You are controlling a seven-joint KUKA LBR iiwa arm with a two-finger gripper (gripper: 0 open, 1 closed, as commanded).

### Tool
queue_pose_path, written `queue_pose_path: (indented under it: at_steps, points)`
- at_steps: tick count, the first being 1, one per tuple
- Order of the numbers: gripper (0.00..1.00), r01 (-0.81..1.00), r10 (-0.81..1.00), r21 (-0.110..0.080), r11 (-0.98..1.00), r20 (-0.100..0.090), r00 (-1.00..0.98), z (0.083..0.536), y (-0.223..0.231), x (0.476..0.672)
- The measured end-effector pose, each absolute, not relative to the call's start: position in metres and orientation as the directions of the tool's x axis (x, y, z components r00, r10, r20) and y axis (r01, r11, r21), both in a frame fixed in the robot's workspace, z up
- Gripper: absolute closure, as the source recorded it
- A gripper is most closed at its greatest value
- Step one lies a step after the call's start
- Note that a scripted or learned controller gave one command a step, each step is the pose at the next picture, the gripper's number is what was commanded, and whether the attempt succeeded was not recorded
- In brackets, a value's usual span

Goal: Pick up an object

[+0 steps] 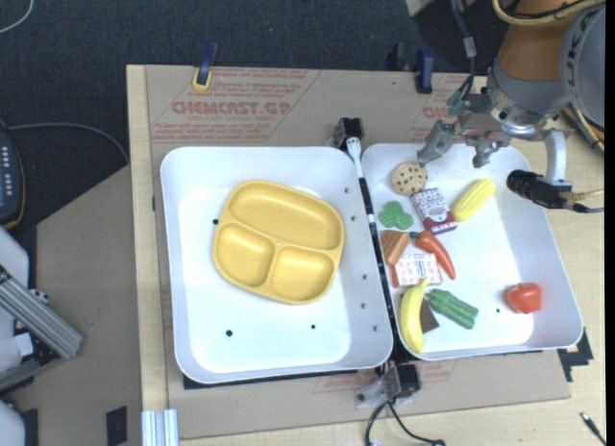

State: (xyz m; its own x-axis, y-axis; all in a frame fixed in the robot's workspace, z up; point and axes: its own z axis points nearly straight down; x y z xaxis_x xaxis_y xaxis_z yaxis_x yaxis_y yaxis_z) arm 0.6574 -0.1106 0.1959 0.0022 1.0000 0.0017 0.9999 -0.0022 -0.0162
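Observation:
My gripper point(455, 149) hangs over the far edge of the right bin point(553, 261), its two fingers spread open with nothing between them. Just below and left of it lies a round cookie point(408, 178). A yellow corn cob point(473, 199) lies to the right of a small snack packet point(431, 208). Further down sit a green broccoli piece point(394, 215), a red chili point(435, 254), a banana point(411, 315), a green cucumber point(453, 309) and a red tomato point(523, 297).
The left bin point(192, 271) holds a yellow divided plate point(279, 240). A black divider rail point(365, 213) runs between the bins. Blue and yellow clamps point(203, 69) grip the cardboard at the back. The arm's orange band point(553, 12) looms at the upper right.

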Motion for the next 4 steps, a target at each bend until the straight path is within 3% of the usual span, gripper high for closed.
queue_pose_path:
  at_steps: [1, 3, 4]
  points:
    - [0.00, 1.000, 1.000, -0.001, 0.000, 0.000, 0.000, 0.205, -0.110, 0.661]
    - [0.00, 1.000, 1.000, -0.005, 0.001, 0.001, -0.001, 0.084, -0.115, 0.659]
    - [0.00, 1.000, 1.000, -0.003, 0.001, 0.000, -0.001, 0.085, -0.115, 0.659]
